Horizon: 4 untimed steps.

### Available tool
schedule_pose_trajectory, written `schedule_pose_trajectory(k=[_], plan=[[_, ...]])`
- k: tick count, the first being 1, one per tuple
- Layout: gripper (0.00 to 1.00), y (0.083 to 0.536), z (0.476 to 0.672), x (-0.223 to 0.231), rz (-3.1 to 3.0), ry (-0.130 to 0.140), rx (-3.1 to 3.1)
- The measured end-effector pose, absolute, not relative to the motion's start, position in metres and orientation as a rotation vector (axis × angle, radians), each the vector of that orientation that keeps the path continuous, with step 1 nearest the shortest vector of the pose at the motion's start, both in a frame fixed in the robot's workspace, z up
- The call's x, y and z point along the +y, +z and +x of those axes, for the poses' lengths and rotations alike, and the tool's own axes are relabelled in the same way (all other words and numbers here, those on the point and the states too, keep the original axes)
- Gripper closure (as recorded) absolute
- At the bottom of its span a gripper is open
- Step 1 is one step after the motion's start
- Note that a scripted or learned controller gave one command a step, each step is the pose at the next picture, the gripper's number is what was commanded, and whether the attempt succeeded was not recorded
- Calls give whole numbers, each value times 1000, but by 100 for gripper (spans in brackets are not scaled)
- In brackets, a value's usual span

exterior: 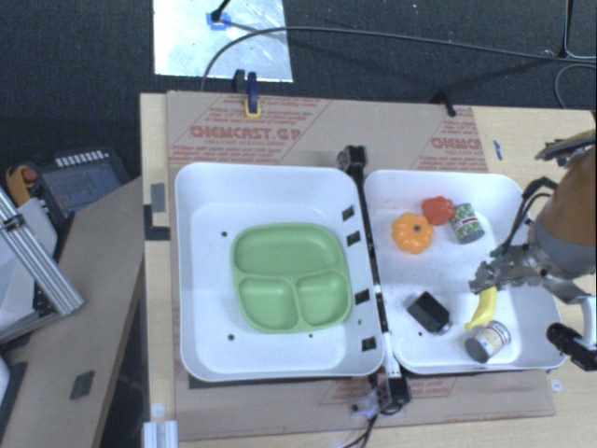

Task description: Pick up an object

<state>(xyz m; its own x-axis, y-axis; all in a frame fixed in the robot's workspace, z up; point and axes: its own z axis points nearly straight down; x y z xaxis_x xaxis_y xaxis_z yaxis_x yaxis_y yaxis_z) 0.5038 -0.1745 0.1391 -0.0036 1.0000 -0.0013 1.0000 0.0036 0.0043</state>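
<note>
Nothing is lifted yet — the gripper [489, 278] hangs just over the banana [481, 308], which lies beside the can [488, 341]; its grip state I cannot tell.

Light wooden bench [154, 278] covered over most of its top by a flat brown cardboard sheet [280, 129] printed with red lettering. Two shallow white plastic bins rest side by side on the sheet: the left bin [201, 194] over the bench's middle, the right bin [504, 189] toward its right edge, their inner walls meeting along a black divider strip [367, 250]. A yellow-and-blue clamp [251, 96] grips the sheet at the bench's far edge, near the far left corner. A small black clip [444, 104] sits at the same far edge, further right.
</note>
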Motion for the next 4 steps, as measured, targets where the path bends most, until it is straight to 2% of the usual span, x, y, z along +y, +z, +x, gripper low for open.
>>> schedule_pose_trajectory(k=[2,3,4], plan=[[100,218,511,-172,2213,4,2223],[100,221,519,-117,2210,4,2231],[100,226,539,-76,2210,5,2231]])
